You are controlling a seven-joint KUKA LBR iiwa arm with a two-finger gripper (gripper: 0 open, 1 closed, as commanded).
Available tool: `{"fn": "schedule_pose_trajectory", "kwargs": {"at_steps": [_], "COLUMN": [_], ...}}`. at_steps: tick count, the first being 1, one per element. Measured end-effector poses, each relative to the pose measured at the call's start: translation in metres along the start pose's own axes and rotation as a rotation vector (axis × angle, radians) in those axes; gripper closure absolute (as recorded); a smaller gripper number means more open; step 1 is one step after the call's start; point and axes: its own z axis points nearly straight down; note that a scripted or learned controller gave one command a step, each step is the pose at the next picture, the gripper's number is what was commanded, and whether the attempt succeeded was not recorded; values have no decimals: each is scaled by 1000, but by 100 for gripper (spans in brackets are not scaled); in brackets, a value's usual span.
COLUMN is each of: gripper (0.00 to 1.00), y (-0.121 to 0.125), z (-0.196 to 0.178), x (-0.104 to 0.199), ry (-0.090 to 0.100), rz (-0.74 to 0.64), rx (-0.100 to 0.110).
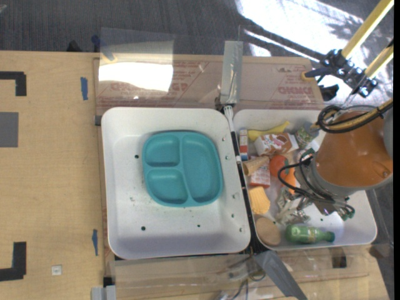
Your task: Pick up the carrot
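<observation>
Camera view: my tool [294, 195], grip state I cannot tell, hovers beside the carrot [279, 165]; I'd center squarely over it before closing.

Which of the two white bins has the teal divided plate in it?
The left bin. It holds the teal plate, while the right bin holds the mixed food items and the arm.

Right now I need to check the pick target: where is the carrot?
The carrot lies in the right bin, among the toy food near its left wall, just left of the arm's orange band and above the green bottle.
</observation>
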Motion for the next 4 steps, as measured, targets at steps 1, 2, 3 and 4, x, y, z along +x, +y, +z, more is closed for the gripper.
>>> {"fn": "schedule_pose_trajectory", "kwargs": {"at_steps": [1, 2, 3, 4], "gripper": [0, 100, 0, 100], "y": [-1, -1, -1, -1], "z": [1, -12, -11, -22], "x": [2, -3, -2, -6], "ry": [4, -7, -5, -14], "rz": [1, -1, -1, -3], "rx": [0, 5, 4, 8]}}
